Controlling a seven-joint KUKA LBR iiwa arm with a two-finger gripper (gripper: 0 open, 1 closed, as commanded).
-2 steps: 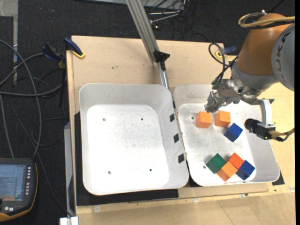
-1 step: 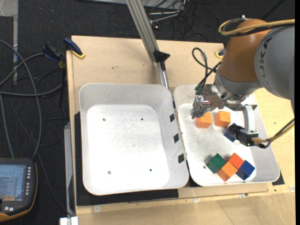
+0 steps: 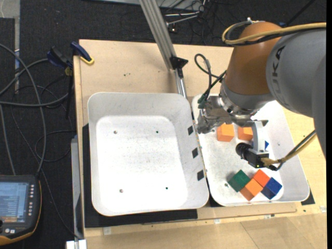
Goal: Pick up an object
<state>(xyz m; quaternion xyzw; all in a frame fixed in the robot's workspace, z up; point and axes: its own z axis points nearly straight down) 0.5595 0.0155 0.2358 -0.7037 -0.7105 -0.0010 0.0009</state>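
Here, above the right white bin (image 3: 295,188), hovering: gripper (image 3: 234,124), open or closed impossible to tell, just over two orange blocks (image 3: 225,133) near the bin's middle, with green block (image 3: 239,180), another orange block (image 3: 258,183) and blue block (image 3: 272,188) clustered at the near edge, beside left white bin (image 3: 104,139).

Left bin (image 3: 104,139) open; blocks (image 3: 254,183) crowd right bin (image 3: 295,185).
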